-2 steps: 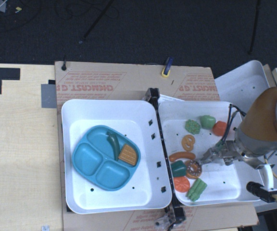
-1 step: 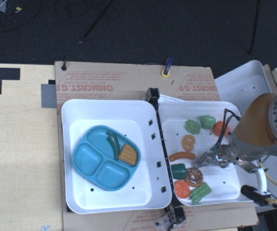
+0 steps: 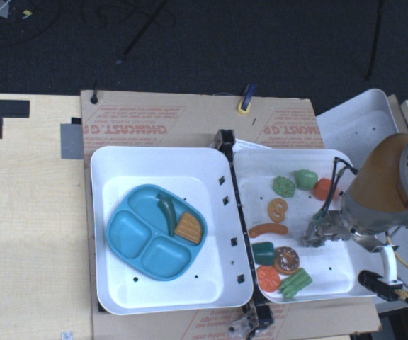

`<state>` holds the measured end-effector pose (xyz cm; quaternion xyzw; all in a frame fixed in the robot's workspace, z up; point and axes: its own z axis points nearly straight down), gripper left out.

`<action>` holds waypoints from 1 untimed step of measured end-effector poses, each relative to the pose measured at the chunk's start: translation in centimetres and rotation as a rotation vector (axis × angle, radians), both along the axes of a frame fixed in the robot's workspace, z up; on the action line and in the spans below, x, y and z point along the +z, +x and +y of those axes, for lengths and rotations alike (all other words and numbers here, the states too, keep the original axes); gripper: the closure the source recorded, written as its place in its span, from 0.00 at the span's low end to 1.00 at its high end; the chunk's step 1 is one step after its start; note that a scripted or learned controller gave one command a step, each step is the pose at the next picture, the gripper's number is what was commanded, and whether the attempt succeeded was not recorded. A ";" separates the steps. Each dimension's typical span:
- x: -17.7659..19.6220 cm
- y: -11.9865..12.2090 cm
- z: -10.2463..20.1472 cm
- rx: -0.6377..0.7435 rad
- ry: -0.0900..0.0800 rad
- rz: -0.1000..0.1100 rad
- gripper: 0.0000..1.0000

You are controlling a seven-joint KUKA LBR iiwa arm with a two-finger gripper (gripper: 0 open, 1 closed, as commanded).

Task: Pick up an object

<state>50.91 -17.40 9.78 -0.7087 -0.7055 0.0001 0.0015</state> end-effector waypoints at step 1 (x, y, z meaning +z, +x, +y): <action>5.4 -0.5 -1.1 -0.003 -0.002 -0.003 1.00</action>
